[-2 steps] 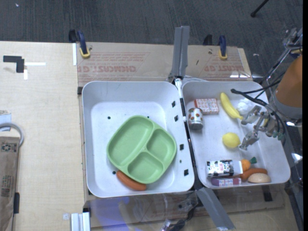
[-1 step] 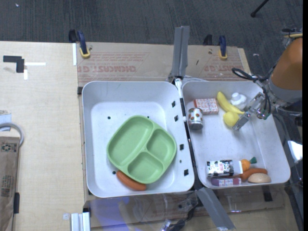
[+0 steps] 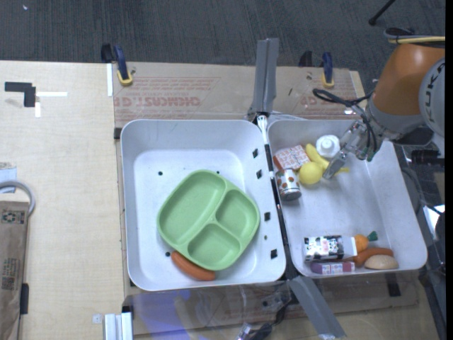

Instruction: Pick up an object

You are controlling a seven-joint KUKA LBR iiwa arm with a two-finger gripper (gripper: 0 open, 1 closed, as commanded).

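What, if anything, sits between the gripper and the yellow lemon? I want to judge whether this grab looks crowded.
Nothing visible separates them: the gripper is right beside the lemon. It is crowded, though, with a banana and white bottle touching behind it and a small can to its left.

Camera view: sitting high above the bench (image 3: 64,190), looking down at a slant toward 12 o'clock. Taking in both bins, left bin (image 3: 134,211) and right bin (image 3: 407,211), from moderate range; the arm (image 3: 407,83) is entering at roughly 2 o'clock, probably.
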